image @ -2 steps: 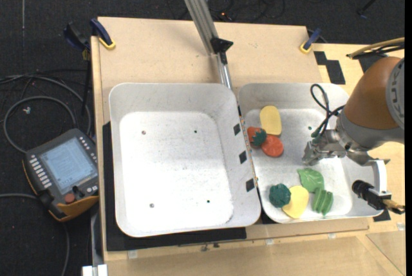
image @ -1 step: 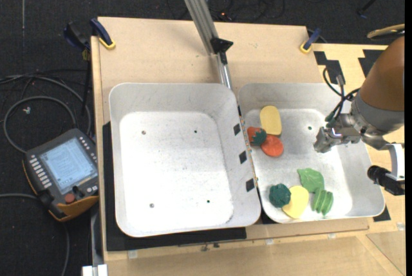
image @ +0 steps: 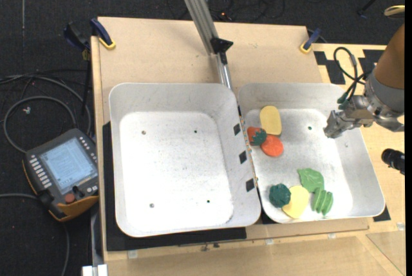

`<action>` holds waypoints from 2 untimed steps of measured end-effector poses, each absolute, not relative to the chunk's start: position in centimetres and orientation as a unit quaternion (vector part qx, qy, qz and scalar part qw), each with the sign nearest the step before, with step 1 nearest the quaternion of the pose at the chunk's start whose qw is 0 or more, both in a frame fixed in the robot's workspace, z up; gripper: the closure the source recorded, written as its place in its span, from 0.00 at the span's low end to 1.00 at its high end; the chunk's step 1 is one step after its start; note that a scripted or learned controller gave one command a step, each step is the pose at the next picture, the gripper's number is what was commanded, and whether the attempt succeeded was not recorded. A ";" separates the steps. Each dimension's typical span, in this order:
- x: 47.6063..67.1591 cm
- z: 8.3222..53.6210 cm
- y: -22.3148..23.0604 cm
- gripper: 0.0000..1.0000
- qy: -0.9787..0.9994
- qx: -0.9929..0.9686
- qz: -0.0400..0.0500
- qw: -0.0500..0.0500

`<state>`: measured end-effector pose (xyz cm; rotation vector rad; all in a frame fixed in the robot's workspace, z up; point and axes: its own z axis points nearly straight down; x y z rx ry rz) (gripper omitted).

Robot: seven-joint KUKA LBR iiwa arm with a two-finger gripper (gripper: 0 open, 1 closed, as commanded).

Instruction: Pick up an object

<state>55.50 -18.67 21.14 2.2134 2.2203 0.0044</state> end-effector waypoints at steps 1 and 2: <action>55.7 26.5 -18.7 1.00 0.708 0.706 0.001 0.004; 55.7 26.8 -13.9 1.00 0.710 0.704 0.001 0.000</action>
